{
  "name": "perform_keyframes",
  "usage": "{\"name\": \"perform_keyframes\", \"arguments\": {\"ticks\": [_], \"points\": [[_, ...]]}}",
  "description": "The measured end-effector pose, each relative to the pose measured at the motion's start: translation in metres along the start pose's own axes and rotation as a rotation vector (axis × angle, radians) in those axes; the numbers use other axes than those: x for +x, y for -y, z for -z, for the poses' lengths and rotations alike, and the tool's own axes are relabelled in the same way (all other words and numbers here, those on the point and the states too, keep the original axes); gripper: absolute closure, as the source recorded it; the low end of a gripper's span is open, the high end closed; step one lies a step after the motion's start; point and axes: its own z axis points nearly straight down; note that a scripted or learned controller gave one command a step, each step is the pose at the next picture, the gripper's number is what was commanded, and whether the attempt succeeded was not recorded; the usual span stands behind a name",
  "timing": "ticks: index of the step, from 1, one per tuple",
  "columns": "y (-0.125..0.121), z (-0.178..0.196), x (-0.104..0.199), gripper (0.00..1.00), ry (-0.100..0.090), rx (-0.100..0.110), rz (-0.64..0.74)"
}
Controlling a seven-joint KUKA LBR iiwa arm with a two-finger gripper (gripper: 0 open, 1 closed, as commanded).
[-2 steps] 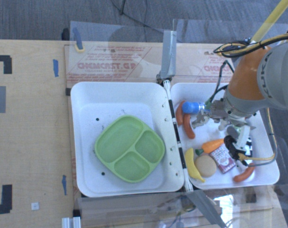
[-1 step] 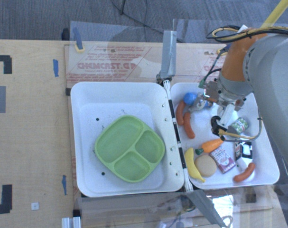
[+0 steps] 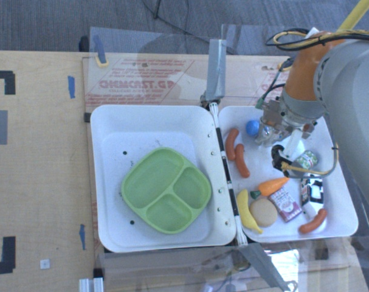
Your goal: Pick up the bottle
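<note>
The bottle (image 3: 301, 153) is white with a green label near its lower end. It lies tilted in the upper right part of the right bin (image 3: 345, 215). My gripper (image 3: 282, 131) hangs right over the bottle's white upper end, under the orange band on the wrist. The gripper's body hides where it meets the bottle, so I see no clear hold. A blue ball (image 3: 252, 128) sits just left of the gripper.
The right bin also holds two sausages (image 3: 231, 143) by its left wall, a carrot (image 3: 273, 186), a banana (image 3: 247, 212), a beige bun (image 3: 264, 212), a red packet (image 3: 286, 203) and another sausage (image 3: 312, 221). A green divided plate (image 3: 167, 190) lies in the left bin (image 3: 111, 126).
</note>
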Motion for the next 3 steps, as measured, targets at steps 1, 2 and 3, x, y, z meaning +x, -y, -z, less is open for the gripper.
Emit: {"name": "perform_keyframes", "arguments": {"ticks": [1,2,3], "points": [[0.005,0.159,0.063,1.00,-0.005,-0.016,0.204],[0.018,0.079,-0.026,1.00,-0.005,-0.012,0.235],[0.018,0.079,-0.026,0.00,-0.005,-0.013,0.235]]}}
